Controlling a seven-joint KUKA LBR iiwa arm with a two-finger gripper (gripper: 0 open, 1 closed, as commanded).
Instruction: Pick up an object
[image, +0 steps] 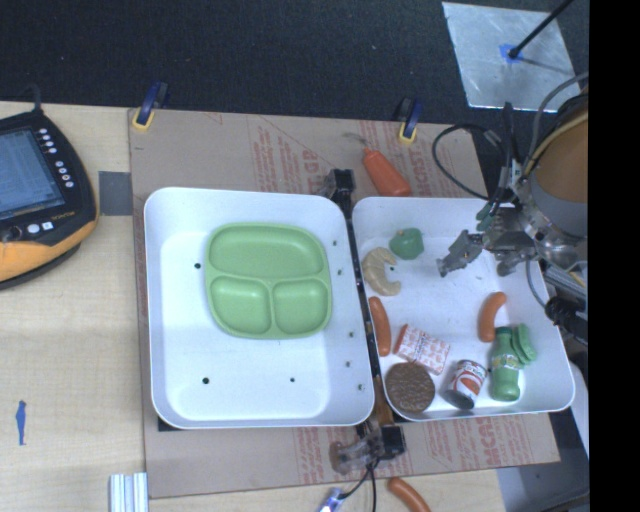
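Note:
The right bin (445, 215) holds several small items: a green pepper-like piece (406, 242), a beige curved piece (381, 270), two orange sausages (380, 325) (489, 315), a red-and-white packet (423, 347), a brown round disc (410, 388), a small can (464, 383) and green toys (510, 360). My gripper (484, 260) hangs over the upper right part of this bin, right of the green piece and above the right sausage. Its fingers (456, 256) stand apart with nothing between them.
The left bin (175, 380) bears a green divided plate (268, 278). An orange carrot (385, 172) lies on the cardboard behind the bins, and another orange item (410, 492) in front. A control pendant (35, 195) sits at the far left. Cables run at the right.

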